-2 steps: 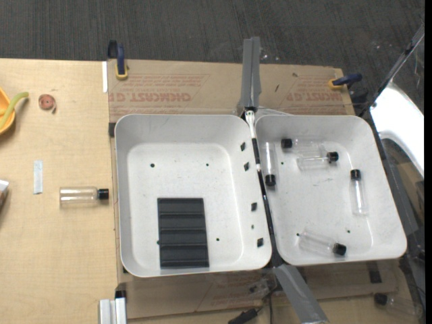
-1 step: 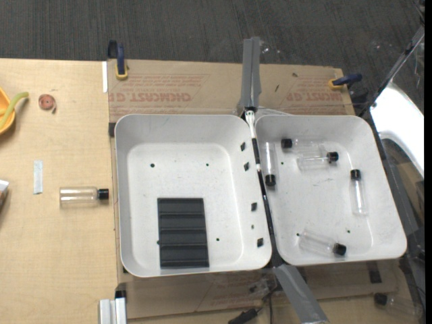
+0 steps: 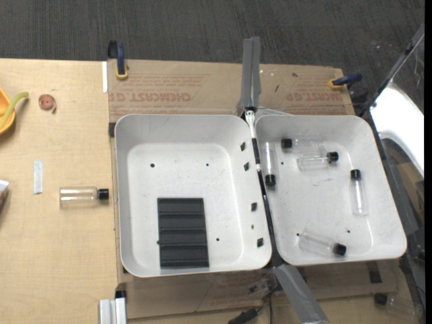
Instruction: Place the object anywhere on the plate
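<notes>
A black ribbed plate (image 3: 182,233) lies flat on the floor of the left bin (image 3: 135,147), near its front wall. In the right bin (image 3: 378,154) lie several clear vials with black caps. One vial (image 3: 268,162) rests along the left wall, and another vial (image 3: 316,159) lies near the back. A third vial (image 3: 357,193) lies lengthwise at the right, and one more vial (image 3: 321,244) sits near the front wall.
On the wooden bench to the left lie a loose clear vial (image 3: 81,194), a small white strip (image 3: 38,177), a red disc (image 3: 46,101) and an orange bowl's edge (image 3: 4,113). Clamps (image 3: 117,59) hold the cardboard behind the bins. A white curved part (image 3: 399,113) stands at the right.
</notes>
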